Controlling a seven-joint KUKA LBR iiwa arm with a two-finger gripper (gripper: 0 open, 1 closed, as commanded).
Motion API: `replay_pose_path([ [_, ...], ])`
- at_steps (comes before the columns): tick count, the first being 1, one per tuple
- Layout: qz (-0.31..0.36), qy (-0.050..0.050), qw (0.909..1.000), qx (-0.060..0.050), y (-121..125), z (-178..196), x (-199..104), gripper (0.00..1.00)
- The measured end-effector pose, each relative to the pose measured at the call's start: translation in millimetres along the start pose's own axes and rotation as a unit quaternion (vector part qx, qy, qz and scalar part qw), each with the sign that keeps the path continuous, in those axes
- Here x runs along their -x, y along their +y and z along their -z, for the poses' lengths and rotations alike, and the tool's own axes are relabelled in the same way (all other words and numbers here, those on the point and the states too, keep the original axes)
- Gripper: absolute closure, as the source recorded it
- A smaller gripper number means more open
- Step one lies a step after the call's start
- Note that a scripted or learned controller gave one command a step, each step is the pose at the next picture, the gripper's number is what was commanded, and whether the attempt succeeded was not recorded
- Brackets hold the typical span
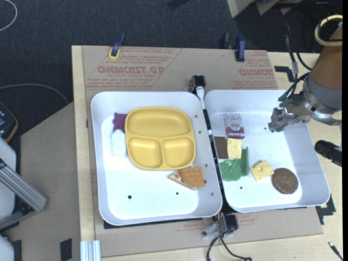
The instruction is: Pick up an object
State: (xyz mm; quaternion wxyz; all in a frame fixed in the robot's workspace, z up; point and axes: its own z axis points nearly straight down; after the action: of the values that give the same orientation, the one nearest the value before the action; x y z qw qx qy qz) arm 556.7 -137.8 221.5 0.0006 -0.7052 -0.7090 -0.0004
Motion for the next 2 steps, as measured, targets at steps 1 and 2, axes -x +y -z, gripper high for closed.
replay_pose_path([
  [1, 0.0, 0.001, 1.0, -0.001, -1, -7, -48, 1.0],
  [2, 0.001, 0.0, 1.0, 0.001, -2, 6, -105, 1.0],
])
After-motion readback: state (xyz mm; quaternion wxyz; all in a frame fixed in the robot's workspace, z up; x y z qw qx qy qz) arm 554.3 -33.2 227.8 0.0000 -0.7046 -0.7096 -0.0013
